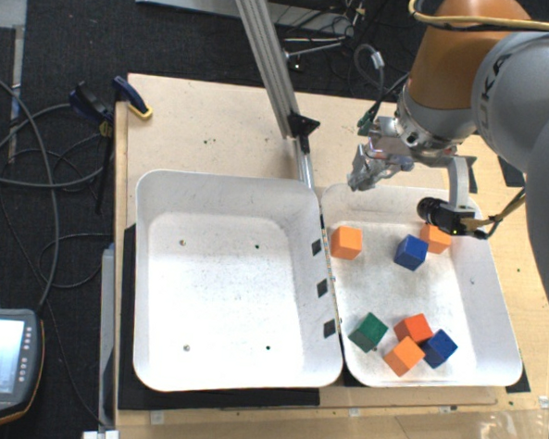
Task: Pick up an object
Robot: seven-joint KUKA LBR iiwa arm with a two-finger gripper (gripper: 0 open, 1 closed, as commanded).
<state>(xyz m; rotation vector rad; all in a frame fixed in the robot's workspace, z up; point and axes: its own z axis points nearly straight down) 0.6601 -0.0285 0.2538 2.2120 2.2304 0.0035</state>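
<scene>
Arm (506, 80) reaches in from right, wrist bent downward.

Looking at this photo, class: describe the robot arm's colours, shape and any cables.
The arm is thick, rounded and grey, with an orange band above the wrist. A thin yellowish cable loops over the band. The end effector is small, metallic grey, with short wires at its base.

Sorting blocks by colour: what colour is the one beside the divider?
Orange block, clearest in the camera view.

Blocks (406, 343) lie in the right bin (491, 311), beside the left bin (163, 216).
</scene>
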